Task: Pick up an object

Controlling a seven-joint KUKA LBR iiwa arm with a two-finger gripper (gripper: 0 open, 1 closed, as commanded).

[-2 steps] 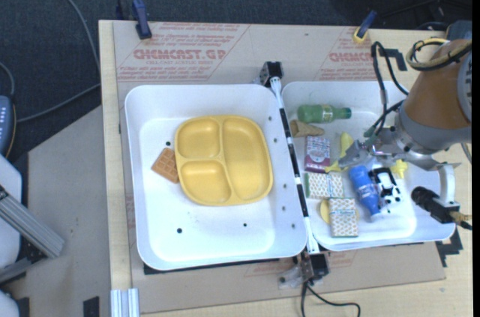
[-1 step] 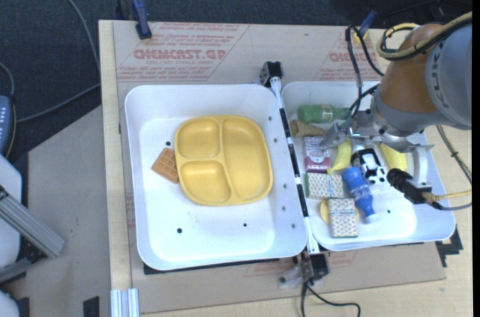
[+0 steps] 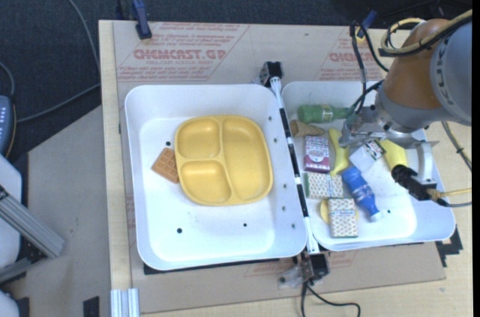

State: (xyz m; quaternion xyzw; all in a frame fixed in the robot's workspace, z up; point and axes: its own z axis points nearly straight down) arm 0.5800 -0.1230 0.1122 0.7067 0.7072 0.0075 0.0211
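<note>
Now the hand is lowered into the right bin, among the packets beside the blue bottle; whether it is wide or closed cannot be told. With items packed so tightly, a neighbour could be nudged or two caught together, and the grasp spoiled.

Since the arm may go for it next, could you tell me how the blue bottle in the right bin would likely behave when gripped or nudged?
The blue bottle lies on its side, so it could roll if nudged across its length. Its rounded body looks smooth, probably slippery between the fingers. Packets lie close around it, so a push would likely shift them too.
</note>
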